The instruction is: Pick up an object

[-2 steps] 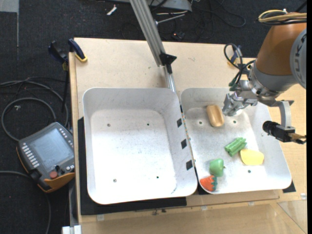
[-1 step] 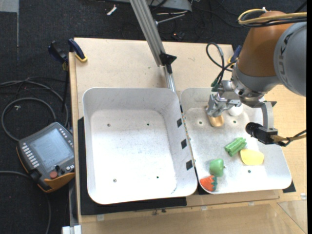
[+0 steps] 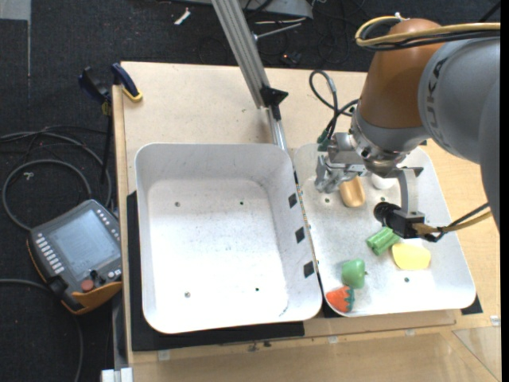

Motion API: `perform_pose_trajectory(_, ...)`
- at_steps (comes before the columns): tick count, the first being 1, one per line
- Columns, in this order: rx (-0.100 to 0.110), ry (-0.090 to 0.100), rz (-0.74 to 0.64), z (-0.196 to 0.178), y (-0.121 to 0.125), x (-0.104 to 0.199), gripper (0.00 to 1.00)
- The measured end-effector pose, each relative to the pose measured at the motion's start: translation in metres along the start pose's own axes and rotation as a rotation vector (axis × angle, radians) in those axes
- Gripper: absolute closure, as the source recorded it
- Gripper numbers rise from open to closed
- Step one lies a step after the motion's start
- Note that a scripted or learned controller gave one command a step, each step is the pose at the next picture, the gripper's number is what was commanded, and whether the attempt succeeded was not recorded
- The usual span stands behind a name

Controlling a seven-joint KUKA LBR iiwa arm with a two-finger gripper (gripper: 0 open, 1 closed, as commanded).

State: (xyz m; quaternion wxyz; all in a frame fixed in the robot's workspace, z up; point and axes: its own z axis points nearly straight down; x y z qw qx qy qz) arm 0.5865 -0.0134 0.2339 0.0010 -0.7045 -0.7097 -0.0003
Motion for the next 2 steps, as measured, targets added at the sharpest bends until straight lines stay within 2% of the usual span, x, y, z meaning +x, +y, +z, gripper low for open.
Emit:
perform_pose_trajectory(1,-0.002,0.000,0.000,0.002,0.011,0.052,1.00)
perform_pose_trajectory(2,-0.002,0.000,-0.001,-0.009,0.004,0.107,1.00)
